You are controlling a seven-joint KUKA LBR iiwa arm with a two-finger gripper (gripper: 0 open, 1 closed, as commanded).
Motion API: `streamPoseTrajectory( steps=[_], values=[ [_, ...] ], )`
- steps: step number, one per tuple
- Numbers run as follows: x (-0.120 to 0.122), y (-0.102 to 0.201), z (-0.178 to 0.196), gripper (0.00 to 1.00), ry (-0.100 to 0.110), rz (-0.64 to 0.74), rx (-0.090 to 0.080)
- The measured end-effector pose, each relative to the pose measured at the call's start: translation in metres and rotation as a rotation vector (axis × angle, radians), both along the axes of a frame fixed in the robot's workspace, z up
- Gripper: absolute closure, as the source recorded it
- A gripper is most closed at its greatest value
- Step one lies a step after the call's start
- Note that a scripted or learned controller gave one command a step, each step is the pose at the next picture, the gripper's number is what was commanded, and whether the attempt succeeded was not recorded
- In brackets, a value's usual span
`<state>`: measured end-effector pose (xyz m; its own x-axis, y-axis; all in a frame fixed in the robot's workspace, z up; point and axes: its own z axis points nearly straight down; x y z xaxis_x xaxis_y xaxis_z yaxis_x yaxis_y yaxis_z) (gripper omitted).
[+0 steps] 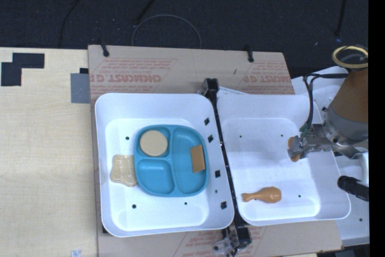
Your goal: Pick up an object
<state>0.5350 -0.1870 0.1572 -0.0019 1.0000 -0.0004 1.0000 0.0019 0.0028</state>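
A tan drumstick is seen lying flat on the floor of the right bin, near the front wall, with its thick end turned to the right and its thin end to the left. Nothing is touching it.

The gripper is found further back and to the right in the same bin, close to the right wall and well apart from the drumstick. A small brown-orange patch is seen at its tip, but what this is cannot be made out. Whether the gripper is spread or pressed together cannot be told. The arm is seen reaching in over the bin's right rim.

In the left bin a blue tray with three compartments is set. A round tan disc is held in its upper left compartment, and a brown block is lying in its right compartment. A pale yellowish piece is placed on the bin floor, touching the tray's left edge.

The two bins are joined along a black strip. Both are borne on a sheet of cardboard, beside a pale wooden bench top.
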Motion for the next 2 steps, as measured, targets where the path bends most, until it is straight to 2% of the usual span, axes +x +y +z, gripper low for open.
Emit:
streamPoseTrajectory(
  steps=[1,2],
  values=[
    [0.008,0.004,0.06,1.0,-0.001,0.0,-0.001],
    [0.008,0.003,0.09,1.0,0.002,0.0,0.0]
  ],
)
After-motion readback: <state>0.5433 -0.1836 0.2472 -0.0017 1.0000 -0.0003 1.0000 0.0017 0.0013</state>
